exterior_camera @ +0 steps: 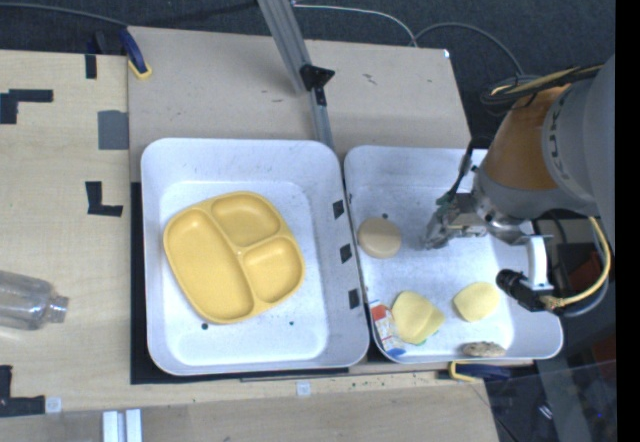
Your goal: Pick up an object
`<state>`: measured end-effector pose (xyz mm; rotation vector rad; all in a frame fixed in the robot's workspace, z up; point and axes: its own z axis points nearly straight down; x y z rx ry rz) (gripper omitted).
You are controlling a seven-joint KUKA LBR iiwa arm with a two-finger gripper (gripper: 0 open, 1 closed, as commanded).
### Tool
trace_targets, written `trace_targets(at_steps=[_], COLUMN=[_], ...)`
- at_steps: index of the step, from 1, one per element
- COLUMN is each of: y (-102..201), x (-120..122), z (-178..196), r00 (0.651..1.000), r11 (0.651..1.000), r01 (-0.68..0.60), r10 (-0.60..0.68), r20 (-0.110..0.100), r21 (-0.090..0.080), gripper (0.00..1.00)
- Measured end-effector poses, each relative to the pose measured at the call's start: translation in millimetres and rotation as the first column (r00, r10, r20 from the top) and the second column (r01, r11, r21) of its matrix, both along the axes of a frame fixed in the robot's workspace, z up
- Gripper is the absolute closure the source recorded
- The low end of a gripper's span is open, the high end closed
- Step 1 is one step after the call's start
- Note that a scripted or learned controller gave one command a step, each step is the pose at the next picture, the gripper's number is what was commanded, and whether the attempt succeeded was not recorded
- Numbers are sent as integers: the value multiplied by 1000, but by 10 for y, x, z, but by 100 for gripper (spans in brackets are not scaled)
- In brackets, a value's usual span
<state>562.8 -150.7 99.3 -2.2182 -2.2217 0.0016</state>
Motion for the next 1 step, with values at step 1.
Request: trace_targets(at_steps=[1], y=[537], x=[504], z=[251], r00=[1000], r11=[1000], r01=[-6], r10=[6], r20=[6], r21=[1], gripper=[100])
